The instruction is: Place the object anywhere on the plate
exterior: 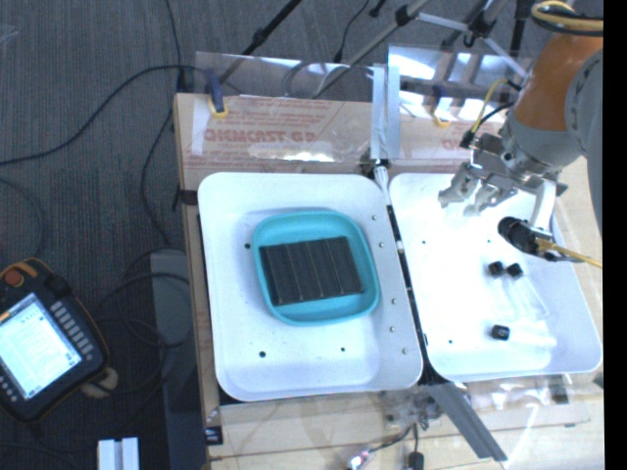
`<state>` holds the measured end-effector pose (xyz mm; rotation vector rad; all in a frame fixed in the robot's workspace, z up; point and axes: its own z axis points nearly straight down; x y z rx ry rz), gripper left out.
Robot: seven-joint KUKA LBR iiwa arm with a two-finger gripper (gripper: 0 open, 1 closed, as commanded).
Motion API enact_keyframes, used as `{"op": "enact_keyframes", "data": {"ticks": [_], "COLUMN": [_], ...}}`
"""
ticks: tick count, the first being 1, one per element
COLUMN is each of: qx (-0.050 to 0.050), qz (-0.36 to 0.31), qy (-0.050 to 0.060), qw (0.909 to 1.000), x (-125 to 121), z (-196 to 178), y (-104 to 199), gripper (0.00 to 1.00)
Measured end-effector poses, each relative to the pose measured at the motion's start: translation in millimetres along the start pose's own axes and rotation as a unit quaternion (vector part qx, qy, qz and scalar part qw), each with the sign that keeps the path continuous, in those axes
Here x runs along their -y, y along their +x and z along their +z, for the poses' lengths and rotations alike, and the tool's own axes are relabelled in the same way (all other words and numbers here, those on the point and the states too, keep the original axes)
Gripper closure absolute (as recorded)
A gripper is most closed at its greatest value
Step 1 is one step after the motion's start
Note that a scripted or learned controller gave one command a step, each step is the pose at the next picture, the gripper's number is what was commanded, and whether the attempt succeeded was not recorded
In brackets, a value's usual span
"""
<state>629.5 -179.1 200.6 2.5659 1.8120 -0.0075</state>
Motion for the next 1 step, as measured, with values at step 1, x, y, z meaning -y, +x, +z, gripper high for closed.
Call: {"op": "enact_keyframes", "data": {"ticks": [1], "qx": [0.0], "qz": [0.0], "qy": [0.0], "qw": [1.0], "x": [-0.1], "z": [-0.1], "y": [-0.1], "gripper": [0.0]}}
